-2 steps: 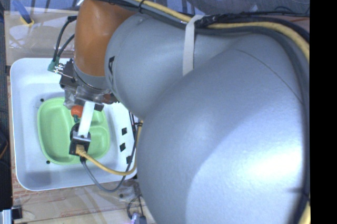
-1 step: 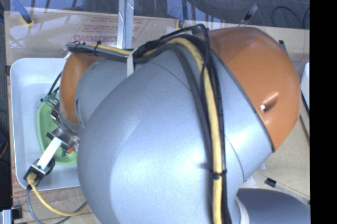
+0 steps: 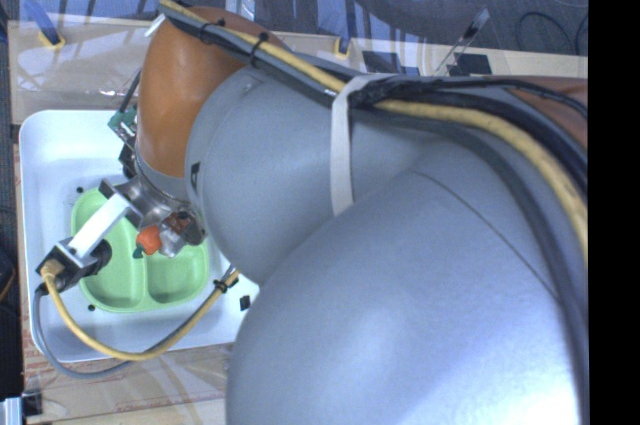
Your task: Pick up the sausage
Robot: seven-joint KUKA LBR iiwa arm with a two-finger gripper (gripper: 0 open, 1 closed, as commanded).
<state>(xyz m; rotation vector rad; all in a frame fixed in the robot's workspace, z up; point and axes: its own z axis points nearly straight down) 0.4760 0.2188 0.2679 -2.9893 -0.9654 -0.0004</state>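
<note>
So the arm [image 3: 400, 243] takes up most of the camera view, leaning way over the left white bin [image 3: 40, 138] with its wrist down over a green divided tray [image 3: 150, 288]. The gripper [image 3: 165, 233] sits low at the tray's upper edge, and I honestly can't tell what state it's in from this angle. There's a small orange-red thing [image 3: 148, 239] right by it, which might be the sausage (too small and half hidden to be sure). Biggest risk as I see it: if that is the target, it's tucked against the tray rim, so a closing grasp could nudge it away or catch the tray and lift that instead. The yellow cable [image 3: 120, 345] looping across the bin could also snag.
</note>
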